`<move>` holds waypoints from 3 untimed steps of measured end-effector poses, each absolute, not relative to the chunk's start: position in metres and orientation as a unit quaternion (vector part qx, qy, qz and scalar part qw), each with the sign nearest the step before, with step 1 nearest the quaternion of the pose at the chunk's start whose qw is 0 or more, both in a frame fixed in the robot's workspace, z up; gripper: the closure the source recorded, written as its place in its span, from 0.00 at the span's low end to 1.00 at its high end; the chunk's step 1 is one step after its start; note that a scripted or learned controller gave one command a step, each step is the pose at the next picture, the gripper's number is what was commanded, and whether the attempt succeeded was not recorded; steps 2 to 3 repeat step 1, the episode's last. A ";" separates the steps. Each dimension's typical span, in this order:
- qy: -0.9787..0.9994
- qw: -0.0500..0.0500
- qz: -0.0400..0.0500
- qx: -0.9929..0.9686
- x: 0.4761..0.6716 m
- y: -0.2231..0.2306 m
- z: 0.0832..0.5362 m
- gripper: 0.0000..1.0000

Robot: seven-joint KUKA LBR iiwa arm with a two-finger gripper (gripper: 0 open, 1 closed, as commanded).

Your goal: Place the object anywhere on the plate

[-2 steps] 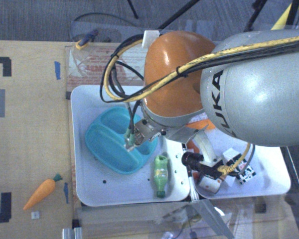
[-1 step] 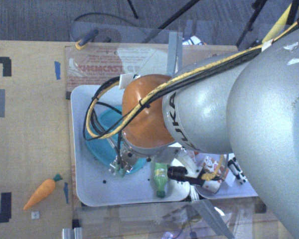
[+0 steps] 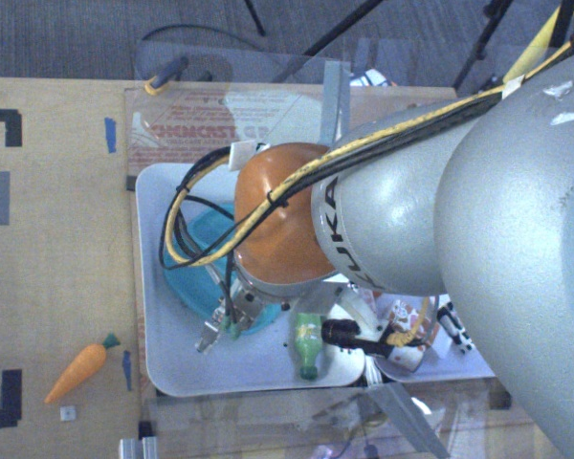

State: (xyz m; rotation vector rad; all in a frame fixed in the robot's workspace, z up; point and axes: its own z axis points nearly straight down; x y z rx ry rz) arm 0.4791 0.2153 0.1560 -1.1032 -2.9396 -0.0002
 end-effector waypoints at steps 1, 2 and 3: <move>-0.839 -0.001 -0.001 -0.544 0.539 0.206 0.145 0.00; -0.839 -0.001 -0.001 -0.544 0.539 0.206 0.145 0.00; -0.839 -0.001 -0.001 -0.544 0.539 0.206 0.145 0.00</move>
